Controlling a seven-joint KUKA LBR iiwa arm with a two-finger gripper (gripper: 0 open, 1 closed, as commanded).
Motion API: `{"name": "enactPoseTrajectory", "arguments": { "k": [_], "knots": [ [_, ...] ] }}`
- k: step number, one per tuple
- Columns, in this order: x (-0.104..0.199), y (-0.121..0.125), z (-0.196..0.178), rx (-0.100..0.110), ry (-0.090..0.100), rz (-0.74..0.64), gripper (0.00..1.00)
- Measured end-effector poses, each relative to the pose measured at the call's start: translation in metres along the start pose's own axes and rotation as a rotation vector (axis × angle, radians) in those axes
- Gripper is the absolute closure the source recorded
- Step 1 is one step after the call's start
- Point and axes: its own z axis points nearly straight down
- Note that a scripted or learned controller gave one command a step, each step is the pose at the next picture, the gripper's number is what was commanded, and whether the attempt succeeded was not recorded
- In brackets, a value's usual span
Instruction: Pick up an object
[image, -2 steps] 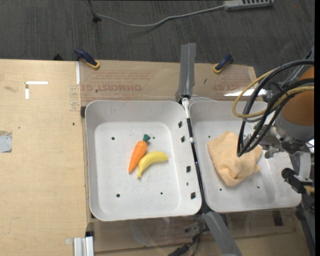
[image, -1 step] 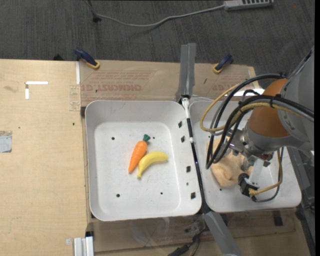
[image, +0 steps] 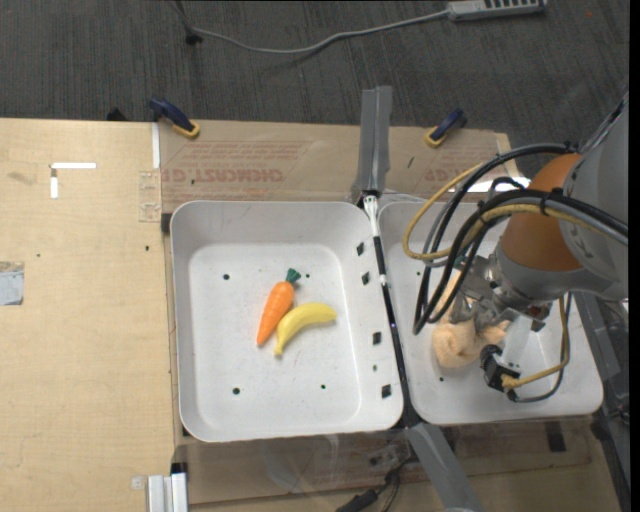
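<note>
Tan lumpy object (image: 453, 345) low in the right bin (image: 570, 400), touching or just under the gripper (image: 487, 330) — contact hard to call from this slant. Not lifted yet by the look of it; sitting on the bin floor, so grasp and raise both left to do, judging from here. Gripper state: cannot tell, buried behind wrist and looping cables (image: 450, 240). Arm (image: 540, 240) reaching in from the right, orange band up top, wrist tipped down and leftward over the object. Over in the left bin (image: 200, 400), carrot (image: 275, 310) and banana (image: 303, 322) lying side by side, touching, well apart from the action.
</note>
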Motion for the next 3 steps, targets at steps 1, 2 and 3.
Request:
{"name": "enactPoseTrajectory", "arguments": {
  "k": [1,2,3],
  "knots": [
    [0.116,-0.06,-0.085,-0.003,0.0,0.042,1.0],
    [0.173,-0.111,-0.044,-0.002,-0.001,0.2,1.0],
    [0.249,-0.09,0.002,-0.011,0.001,-0.409,1.0]
  ]
}}
